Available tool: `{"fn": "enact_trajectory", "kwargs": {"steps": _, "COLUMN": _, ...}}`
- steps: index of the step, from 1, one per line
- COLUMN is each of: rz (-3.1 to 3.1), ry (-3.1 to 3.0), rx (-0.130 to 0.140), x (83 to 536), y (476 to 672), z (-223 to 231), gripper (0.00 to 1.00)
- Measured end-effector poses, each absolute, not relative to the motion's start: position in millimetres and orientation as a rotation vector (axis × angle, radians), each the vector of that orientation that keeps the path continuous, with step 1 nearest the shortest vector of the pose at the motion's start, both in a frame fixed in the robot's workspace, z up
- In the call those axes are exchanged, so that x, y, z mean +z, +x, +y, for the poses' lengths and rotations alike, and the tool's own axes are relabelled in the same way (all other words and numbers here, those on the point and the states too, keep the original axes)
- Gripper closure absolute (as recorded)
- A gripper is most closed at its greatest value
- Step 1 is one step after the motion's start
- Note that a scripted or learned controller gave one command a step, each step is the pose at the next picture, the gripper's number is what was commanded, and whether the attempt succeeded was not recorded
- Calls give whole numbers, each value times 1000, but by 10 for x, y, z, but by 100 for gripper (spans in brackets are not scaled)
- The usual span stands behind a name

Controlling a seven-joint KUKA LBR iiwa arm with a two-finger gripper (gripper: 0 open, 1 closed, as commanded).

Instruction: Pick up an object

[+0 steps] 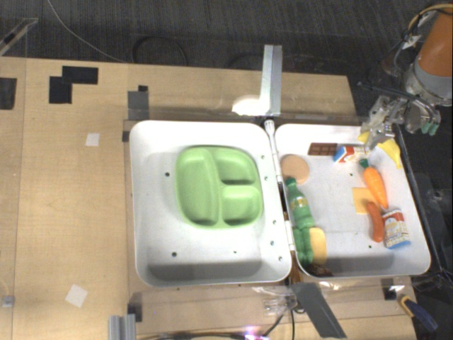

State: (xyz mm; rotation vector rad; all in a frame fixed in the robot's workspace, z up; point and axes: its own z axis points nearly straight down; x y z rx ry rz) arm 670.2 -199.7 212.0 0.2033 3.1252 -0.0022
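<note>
Two shallow white bins are seen side by side on the wooden bench. The left bin point(148, 190) is taken up by a green divided plate point(216, 185), which sits flat near the middle with its compartments facing up.

The right bin point(333, 253) is where all the small stuff is found. A green bottle point(300, 214) is laid along the left wall, with a yellow item point(318, 244) just beside its lower end. A round tan disc point(295, 167) is placed near the top left corner, and a dark brown chocolate-looking bar point(323, 149) is set just beside it along the top wall. A small red, white and blue carton point(345, 154) is seen next to the bar. Further right, an orange carrot point(374, 183) is laid at a slant, with a flat yellow piece point(364, 200) partly under it. Below that, a reddish sausage-shaped thing point(375, 222) is found touching a small can point(396, 229) with a red and blue label. A yellow banana-like piece point(390, 151) is tucked against the top right corner.

The gripper point(380, 122) is held over the top right corner of the right bin, just above the banana piece and carton. Whether the jaws are open or closed can't be told, too much blur and clutter up there. Nothing can be made out as gripped.
</note>
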Motion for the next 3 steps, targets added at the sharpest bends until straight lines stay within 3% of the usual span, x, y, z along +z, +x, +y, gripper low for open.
{"fn": "enact_trajectory", "kwargs": {"steps": 1, "rz": 3124, "ry": 242, "rx": 4, "x": 1883, "y": 6339, "z": -1333, "gripper": 100}}
{"fn": "enact_trajectory", "kwargs": {"steps": 3, "rz": 3129, "ry": 35, "rx": -3, "x": 2365, "y": 6453, "z": -1567, "gripper": 100}}
